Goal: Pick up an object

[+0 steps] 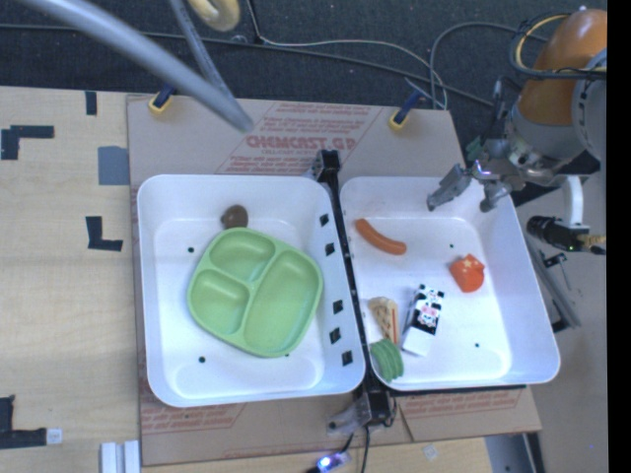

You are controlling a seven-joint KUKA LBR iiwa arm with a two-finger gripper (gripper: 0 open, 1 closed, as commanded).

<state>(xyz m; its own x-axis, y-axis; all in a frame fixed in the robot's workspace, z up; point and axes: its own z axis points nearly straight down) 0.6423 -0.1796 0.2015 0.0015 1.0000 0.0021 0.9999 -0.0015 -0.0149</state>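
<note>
Camera view: we read "CHEMCAST GP" on the brown board [296, 141] behind the right bin [513, 294], over whose far rim our gripper [463, 193] hangs spread open and empty.

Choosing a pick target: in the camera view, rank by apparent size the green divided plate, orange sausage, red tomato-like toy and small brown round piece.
1. Green divided plate
2. Orange sausage
3. Red tomato-like toy
4. Small brown round piece; close to the toy, so that order is unsure.
</note>
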